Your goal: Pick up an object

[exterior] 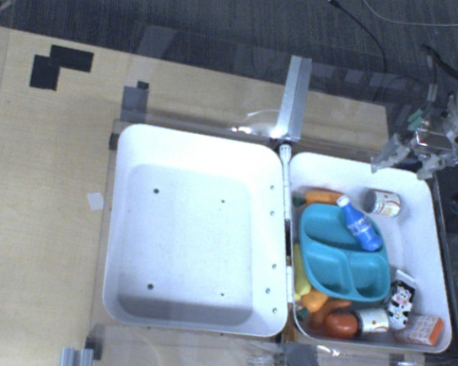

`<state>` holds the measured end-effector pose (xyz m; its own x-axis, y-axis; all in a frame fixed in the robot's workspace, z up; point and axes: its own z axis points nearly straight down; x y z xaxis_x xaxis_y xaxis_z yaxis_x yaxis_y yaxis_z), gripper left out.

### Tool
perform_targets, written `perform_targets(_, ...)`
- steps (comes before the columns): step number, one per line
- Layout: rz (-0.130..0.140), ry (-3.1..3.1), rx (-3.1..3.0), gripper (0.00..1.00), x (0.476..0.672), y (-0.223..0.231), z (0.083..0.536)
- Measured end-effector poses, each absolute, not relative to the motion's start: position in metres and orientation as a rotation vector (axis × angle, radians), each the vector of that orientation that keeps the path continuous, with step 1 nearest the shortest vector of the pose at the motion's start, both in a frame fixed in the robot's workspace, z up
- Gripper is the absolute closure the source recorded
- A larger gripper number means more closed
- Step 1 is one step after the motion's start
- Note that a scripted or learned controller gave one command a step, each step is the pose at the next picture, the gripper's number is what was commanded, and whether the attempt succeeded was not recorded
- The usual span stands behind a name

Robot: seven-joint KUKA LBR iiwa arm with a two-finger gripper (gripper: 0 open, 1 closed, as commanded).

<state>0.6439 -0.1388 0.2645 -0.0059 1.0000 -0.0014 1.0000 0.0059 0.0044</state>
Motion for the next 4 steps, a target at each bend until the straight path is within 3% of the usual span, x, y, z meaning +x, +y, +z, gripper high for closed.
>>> perform_targets(1,0.003,1.957,2.454,0.00,0.661,-0.180,0.161)
perform_targets(2,0.010,2.012,2.406,0.00,0.672,-0.195,0.089)
perform_targets(3,0.013,2.015,2.394,1.00,0.675,-0.194,0.102)
perform_targets(4,0.010,1.960,2.447,1.00,0.671,-0.151,0.225)
